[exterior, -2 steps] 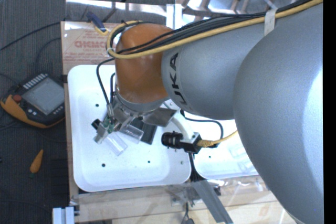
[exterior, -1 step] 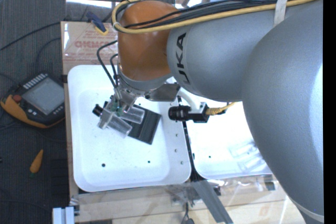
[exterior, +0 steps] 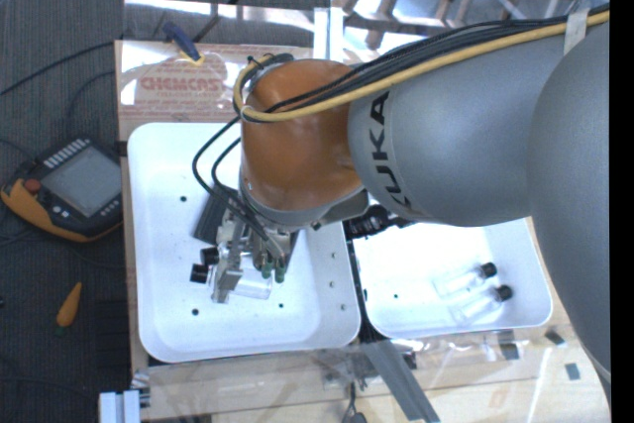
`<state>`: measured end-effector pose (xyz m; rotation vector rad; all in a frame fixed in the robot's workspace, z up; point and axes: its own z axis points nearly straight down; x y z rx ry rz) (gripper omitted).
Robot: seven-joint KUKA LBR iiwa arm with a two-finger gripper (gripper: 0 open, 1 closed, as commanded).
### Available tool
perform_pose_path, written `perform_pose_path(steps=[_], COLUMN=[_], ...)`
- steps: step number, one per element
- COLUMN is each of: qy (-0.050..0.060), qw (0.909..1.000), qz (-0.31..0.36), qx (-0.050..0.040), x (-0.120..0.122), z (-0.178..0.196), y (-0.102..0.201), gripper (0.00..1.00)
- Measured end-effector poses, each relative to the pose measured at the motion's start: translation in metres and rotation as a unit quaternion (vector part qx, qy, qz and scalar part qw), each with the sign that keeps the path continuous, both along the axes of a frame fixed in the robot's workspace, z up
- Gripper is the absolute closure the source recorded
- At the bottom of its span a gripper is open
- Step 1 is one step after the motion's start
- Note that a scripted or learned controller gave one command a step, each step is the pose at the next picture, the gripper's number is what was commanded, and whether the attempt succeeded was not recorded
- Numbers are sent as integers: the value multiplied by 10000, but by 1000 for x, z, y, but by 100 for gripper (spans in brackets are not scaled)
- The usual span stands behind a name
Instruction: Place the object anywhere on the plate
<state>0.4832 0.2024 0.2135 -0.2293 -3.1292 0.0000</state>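
Camera view, a little left of and below the frame's centre: a small clear, glassy piece point(exterior: 256, 291) lies on the floor of the shallow white bin in the left half of the frame point(exterior: 158, 332), and I take it for the object I am meant to move. It is see-through against white, so its outline is faint. As far as I can judge, its long axis runs roughly across the frame, left to right, and it lies flat. Which end is which I cannot make out.

My two-finger claw point(exterior: 238, 270) hangs low over that bin, its tip just beside the clear piece or touching it, on its left side. I cannot tell whether the claw is released or clenched, and I see nothing that proves a hold.

So I judge this to be the pick step, with the placing not yet begun. The next move calls for a sure grip across the short width of the piece, a straight lift clear of the bin wall, then a carry to the plate.

Further out, two clear vials with black caps point(exterior: 464, 281) lie in the white bin at lower right point(exterior: 416, 312), well apart from my claw.
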Motion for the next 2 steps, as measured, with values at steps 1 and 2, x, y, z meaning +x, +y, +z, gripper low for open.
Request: perform_pose_path(steps=[1, 2], qy=[-7, -24], qw=[9753, 9393], qz=[2210, 3431], qx=[15, 20], x=[0, 11], z=[-10, 92], y=[32, 32], gripper=[100, 100])
